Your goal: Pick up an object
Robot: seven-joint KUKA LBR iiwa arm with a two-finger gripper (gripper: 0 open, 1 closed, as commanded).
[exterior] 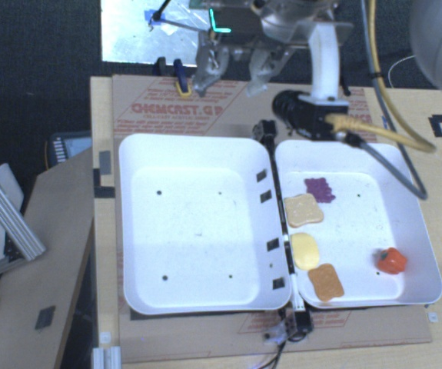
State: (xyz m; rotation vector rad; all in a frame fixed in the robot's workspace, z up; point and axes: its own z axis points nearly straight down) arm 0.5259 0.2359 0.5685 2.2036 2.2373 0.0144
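In the camera view the gripper (224, 74) hangs high at the far edge of the bench, over the cardboard sheet (167, 108) behind the left bin (140, 206) — its two fingers stand apart with nothing between them. So the pick looks not yet begun; this reads as the approach step.

The things to choose from all lie in the right bin (420, 229): a purple bunch of toy grapes (320, 188) near the far middle, a tan toast slice (303, 210) just below it by the centre divider, a pale yellow oval piece (305, 250) below that, a brown bread slice (326, 281) near the front wall, and an orange-red piece (391, 260) well apart toward the right wall.

The next move likely calls for travelling right and toward the camera, then descending over one item. The brown bread slice seems the easier target — its long axis runs from upper left to lower right, so the fingers would best close across its short side.
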